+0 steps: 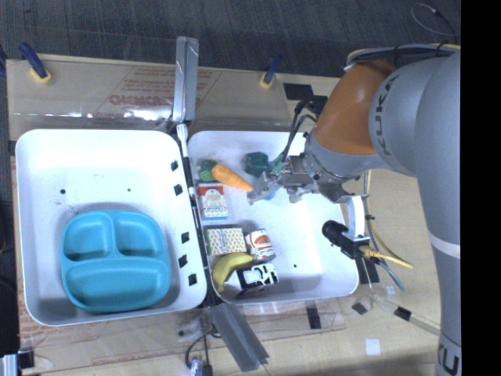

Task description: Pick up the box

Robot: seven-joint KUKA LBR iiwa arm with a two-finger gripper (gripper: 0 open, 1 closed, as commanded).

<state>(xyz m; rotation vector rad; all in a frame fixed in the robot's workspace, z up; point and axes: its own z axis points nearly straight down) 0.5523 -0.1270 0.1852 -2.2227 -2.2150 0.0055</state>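
A small red and white box lies flat at the left side of the right bin, just below an orange carrot. A second, patterned beige box lies below it. My gripper hangs over the upper middle of the right bin, to the right of the red and white box and apart from it. Its fingers stand open with only the white bin floor between them.
A dark green item sits at the bin's back beside the gripper. A small can, a banana and a black and white item crowd the front left corner. The left bin holds a blue divided tray.
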